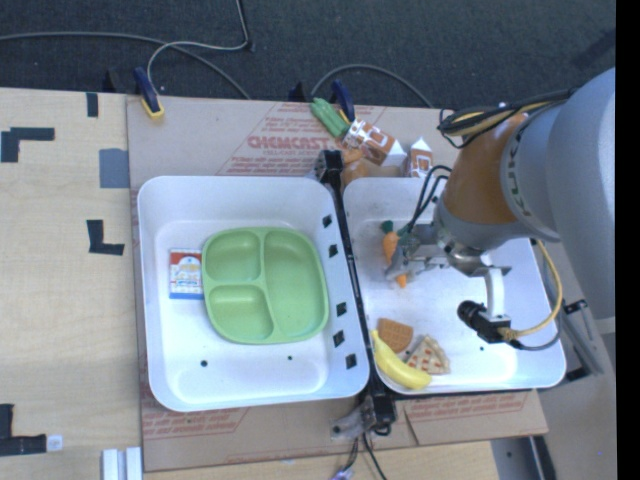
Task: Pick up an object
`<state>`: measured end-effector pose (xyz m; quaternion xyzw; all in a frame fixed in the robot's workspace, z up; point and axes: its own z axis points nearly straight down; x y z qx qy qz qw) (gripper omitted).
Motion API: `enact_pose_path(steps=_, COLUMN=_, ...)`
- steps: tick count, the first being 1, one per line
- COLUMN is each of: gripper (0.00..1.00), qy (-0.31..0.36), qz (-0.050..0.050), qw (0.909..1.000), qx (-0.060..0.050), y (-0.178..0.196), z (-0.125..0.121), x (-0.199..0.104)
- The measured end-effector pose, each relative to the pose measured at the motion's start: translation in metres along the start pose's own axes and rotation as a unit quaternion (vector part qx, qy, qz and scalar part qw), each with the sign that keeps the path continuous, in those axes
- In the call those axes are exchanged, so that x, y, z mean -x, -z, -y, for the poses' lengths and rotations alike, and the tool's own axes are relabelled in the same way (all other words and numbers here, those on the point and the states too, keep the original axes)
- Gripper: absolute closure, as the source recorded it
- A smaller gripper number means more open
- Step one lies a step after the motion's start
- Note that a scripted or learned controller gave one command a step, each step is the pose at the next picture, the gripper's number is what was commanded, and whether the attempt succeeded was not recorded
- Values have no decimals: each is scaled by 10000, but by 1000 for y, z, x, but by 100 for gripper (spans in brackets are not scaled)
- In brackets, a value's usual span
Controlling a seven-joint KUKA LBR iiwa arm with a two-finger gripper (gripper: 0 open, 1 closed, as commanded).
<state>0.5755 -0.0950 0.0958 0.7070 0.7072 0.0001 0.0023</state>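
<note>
The tool [402,259] hangs low over the right bin [530,368], near that bin's left wall, with the grey arm and its orange band rising away to its right. An orange carrot-like piece [389,241] sits right at the tool's tip, with a second small orange bit [401,280] just below it; whether either lies between the fingers cannot be told, and neither can the tool's spread (the wrist body hides it). Below the tool, near the bin's front edge, lie a banana [397,366], a cracker-like square [396,334] and a pizza-like wedge [428,354], close together. Left of the tool, across the dividing wall, the left bin [170,368] holds a green divided plate [266,284] with a small card [185,273] touching its far side.
</note>
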Motion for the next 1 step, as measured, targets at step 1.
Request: enact_pose_path(steps=1, gripper=100, qy=8, qz=-18, qw=10000, qx=-21, y=89, z=20, x=-59)
